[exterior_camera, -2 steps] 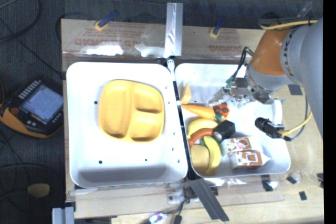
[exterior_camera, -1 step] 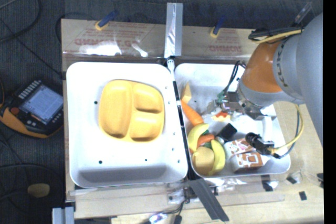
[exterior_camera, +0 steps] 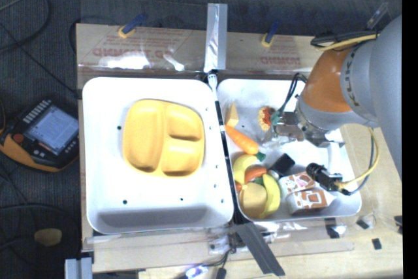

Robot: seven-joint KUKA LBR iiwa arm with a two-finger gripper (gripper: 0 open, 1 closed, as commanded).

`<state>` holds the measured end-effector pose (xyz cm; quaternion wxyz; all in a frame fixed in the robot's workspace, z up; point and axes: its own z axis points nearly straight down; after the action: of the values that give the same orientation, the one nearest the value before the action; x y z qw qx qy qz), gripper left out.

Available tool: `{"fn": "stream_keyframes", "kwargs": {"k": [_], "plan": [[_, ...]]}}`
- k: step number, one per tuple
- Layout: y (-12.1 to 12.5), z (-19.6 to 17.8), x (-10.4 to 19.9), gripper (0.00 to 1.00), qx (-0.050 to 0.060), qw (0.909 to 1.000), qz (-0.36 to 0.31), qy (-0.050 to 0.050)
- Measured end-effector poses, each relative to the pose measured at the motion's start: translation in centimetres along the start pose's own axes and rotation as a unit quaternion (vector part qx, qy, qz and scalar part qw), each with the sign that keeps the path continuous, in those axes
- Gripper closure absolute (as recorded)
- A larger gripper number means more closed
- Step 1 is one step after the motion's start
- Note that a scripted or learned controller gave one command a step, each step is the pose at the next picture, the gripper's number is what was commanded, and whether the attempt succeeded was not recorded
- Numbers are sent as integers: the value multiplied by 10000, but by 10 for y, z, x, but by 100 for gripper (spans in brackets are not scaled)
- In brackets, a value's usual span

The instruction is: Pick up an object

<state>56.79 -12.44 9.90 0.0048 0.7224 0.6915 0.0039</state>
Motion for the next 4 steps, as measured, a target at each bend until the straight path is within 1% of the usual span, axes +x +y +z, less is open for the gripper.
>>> {"fn": "stream_keyframes", "kwargs": {"k": [1,2,3,4], "plan": [[31,-89,7,100,76,10000,42,-7],[95,-83,38,100,81,9997,218,-11],[98,-88,76,100,81,9924,1228,-25],[98,-96,75,100,94,9924,1223,-59]]}}
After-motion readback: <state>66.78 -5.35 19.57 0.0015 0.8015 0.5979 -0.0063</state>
